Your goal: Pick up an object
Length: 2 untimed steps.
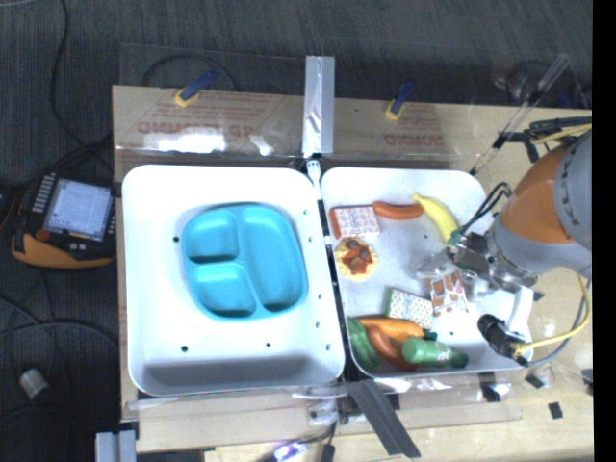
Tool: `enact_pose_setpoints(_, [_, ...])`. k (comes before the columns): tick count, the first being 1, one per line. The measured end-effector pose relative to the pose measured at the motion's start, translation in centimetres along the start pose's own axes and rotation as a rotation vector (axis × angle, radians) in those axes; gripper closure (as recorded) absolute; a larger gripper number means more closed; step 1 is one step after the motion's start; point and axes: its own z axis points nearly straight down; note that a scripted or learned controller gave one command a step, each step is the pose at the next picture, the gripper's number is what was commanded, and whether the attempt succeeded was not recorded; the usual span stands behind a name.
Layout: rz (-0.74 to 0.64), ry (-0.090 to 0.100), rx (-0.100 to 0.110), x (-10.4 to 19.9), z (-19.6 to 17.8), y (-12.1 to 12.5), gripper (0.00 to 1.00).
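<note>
Carrot and green bottle crowd my gripper, whose opening I cannot tell, so a neighbouring packet may get nudged.

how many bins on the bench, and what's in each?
2. Left bin holds a blue divided tray. Right bin holds toy food: banana, hot dog, carrot and others; the gripper may hide some.

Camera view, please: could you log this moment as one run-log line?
arm: over right bin | gripper: low, by banana | grasp: none seen | left bin: blue tray
</note>
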Motion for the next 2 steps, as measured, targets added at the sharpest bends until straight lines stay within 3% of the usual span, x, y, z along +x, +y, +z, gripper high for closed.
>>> enact_pose_setpoints(1, [0.007, -0.010, 0.008, -0.7, -0.4, -0.2, 1.00])
enact_pose_setpoints(2, [0.067, -0.025, 0.028, 1.1, -11.9, 1.7, 1.00])
